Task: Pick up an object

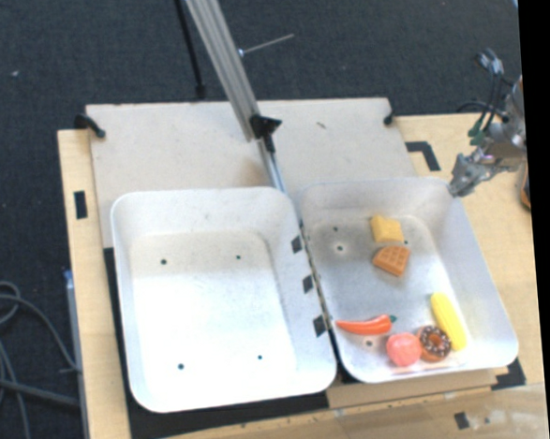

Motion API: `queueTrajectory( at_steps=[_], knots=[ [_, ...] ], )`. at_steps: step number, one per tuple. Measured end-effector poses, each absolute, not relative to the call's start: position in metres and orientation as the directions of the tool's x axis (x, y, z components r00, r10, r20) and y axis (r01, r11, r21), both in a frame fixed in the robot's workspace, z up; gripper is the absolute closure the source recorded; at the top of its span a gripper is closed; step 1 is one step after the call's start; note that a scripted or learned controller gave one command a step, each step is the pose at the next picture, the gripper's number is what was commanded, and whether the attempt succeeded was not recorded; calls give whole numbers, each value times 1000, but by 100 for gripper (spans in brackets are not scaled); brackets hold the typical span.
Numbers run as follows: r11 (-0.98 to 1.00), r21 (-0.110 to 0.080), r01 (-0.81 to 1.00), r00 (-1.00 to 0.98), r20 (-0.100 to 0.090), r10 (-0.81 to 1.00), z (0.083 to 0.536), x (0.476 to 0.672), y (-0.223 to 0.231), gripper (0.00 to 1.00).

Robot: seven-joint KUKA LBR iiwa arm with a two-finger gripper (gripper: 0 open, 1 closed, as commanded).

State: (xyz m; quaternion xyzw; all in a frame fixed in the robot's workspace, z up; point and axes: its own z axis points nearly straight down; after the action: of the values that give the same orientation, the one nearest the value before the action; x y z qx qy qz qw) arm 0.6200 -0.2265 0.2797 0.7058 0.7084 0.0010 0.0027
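— White plastic, two shallow bins with rounded corners, side by side on a pale wood worktop (97,433). What's in them?

— The left bin (125,224) shows bare white floor with a fine dark speckle and four small dark dots. The right bin (476,275) carries all the pieces. Toward its back sit a yellow cheese-like block (385,228) and, just in front of it and touching or nearly so, an orange-brown waffle square (391,260) with a gridded face.

— And the front of that bin?

— A slim orange-red pepper or carrot shape (364,326) lies flat, green tip pointing right. Next along the front edge come a smooth pink-red ball (404,349) and a dark ringed doughnut (435,342), pressed together. A yellow, banana-like piece (448,320) leans up the right slope beside the doughnut.

— Where is your claw?

— My claw (466,174) hangs at the right bin's back right corner, over the rim, well apart from every piece. It looks grey and metallic, small and blurred; I cannot tell how far it is spread. Nothing shows in it.

— Anything else?

— A ribbed aluminium post (226,62) slants up from behind the bins, over a beige board (176,141). Dark carpet (20,63) surrounds it all, with cables (10,326) looping at left.
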Motion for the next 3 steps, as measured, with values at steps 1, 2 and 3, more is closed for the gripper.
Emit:
queueTrajectory(
  at_steps=[1,2,3],
  knots=[
    [7,2,1000,-7,0,1000,287,622,-175,100],
    [6,1,1000,-6,1,1000,286,616,-129,100],
    [7,0,1000,-7,1,1000,275,623,-70,100]
  ],
)
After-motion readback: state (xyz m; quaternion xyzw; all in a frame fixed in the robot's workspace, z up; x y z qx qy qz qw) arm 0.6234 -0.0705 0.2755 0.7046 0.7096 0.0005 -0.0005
